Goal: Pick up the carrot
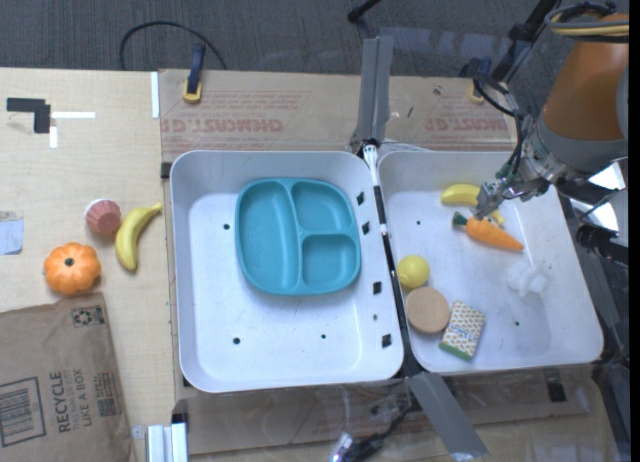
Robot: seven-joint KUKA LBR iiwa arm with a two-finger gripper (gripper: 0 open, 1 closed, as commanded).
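Orange carrot [492, 233] lies in my right bin [570, 340], long axis running from its green end at upper left down to the right. My gripper [497, 193] hangs just above that green end, beside a banana [461, 193]; its grip state I cannot tell.

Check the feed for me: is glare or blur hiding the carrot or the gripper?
Camera view: the carrot is sharp and evenly lit on the right bin; the gripper above its green end is small and slightly soft; a bright white patch sits just below the carrot.
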